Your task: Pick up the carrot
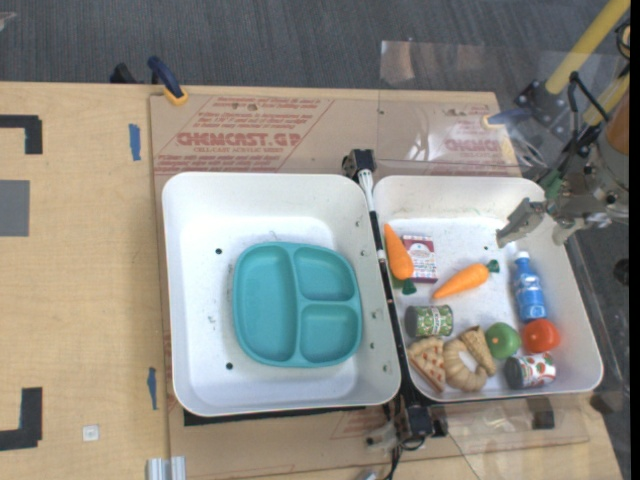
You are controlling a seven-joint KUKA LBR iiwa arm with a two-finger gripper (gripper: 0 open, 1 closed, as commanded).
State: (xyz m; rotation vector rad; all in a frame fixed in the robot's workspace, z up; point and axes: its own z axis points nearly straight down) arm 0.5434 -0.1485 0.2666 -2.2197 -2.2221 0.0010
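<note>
the small orange plastic carrot with a green stem end [465,280] lies slanted near the middle of the right-hand shallow white bin [455,200], its stem end pointing up and to the right. a second orange carrot-shaped toy [398,255] lies against that bin's left wall, with a dark green end at the bottom. between the two sits a small red and white packet [421,256]. just below the task carrot is a green can lying on its side [429,321]. to the carrot's right a blue plastic bottle with a white cap [527,286] lies along the right wall, and below it are a red tomato [540,335], a green round fruit [501,340], tan pastry-like pieces [455,360] and a small can with a red and white label [531,370].

the grey two-finger gripper [536,218] hangs over the bin's upper right corner, well apart from the carrot, with nothing between its fingers; whether its jaws stand wide or narrow cannot be told.

the left-hand white bin [190,268] holds a teal plastic tray with three compartments [297,303].
</note>
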